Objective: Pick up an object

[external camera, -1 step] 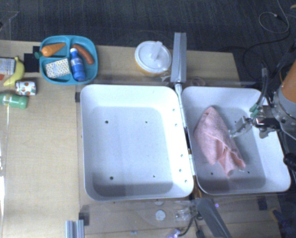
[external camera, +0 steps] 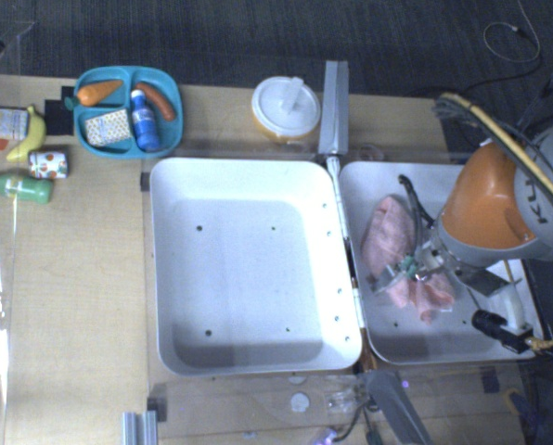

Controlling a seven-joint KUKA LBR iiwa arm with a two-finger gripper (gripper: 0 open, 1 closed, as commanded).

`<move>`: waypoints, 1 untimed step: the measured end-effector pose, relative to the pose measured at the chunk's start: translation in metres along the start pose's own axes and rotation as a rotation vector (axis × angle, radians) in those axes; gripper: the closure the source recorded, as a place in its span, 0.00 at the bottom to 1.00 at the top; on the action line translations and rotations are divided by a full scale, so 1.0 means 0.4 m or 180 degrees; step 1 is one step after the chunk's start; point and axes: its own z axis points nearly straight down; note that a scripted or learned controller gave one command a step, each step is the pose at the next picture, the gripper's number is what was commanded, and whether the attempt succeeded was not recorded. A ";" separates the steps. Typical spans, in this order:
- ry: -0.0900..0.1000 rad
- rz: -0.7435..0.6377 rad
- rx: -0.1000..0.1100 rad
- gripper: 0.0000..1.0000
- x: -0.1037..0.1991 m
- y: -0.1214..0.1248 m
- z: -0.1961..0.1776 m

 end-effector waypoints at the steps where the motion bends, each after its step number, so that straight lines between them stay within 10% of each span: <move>1: -0.0038 0.0001 -0.0039 1.00 -0.008 0.009 -0.032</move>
